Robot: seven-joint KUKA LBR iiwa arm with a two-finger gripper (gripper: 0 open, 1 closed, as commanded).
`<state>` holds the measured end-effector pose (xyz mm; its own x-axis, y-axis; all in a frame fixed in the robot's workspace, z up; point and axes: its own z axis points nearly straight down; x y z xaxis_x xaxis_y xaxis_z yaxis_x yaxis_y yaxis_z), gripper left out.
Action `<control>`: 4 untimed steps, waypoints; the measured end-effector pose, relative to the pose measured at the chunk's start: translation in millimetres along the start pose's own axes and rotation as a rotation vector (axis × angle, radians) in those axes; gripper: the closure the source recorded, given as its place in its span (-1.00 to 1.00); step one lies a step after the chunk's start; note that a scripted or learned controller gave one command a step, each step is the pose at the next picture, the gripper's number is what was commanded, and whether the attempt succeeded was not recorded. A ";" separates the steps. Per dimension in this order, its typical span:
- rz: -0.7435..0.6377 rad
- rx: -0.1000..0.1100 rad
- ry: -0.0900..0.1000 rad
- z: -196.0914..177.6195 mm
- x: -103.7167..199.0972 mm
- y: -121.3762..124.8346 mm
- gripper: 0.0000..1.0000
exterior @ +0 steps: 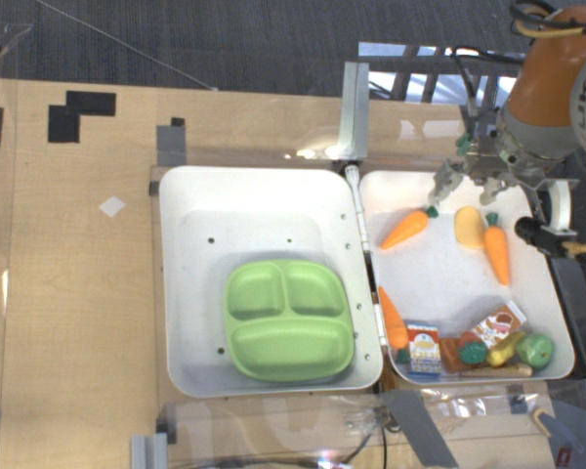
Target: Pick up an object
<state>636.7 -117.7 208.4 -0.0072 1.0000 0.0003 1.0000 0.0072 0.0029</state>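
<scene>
My gripper point(466, 186) hangs open over the back of the right bin point(449, 291), its fingers spread with nothing between them. Just below it lies a pale yellow piece point(468, 228), with one carrot point(496, 251) to its right and another carrot point(405, 229) to its left. A third carrot point(392, 320) lies along the bin's left wall. At the bin's front sit a small juice carton point(424, 348), a red-and-white packet point(492, 326), a green apple point(534, 350) and a few other toy foods.
The left bin point(190, 223) holds a green divided plate point(288, 319) toward its front. A metal post point(355, 106) rises behind the wall between the bins. The arm's orange band point(557, 76) looms over the right bin's back corner.
</scene>
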 end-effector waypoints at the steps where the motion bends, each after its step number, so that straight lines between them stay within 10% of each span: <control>1: 0.058 -0.004 -0.002 111.7 -16.5 12.8 -1.00; 2: 0.068 -0.004 -0.002 52.6 -62.5 -3.0 -1.00; 3: 0.017 -0.002 0.000 103.4 2.3 23.0 -1.00; 4: 0.243 -0.011 0.001 116.7 30.7 -65.7 -1.00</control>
<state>571.1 -87.4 91.5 0.2333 0.9724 0.0035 0.9723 -0.2334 0.0134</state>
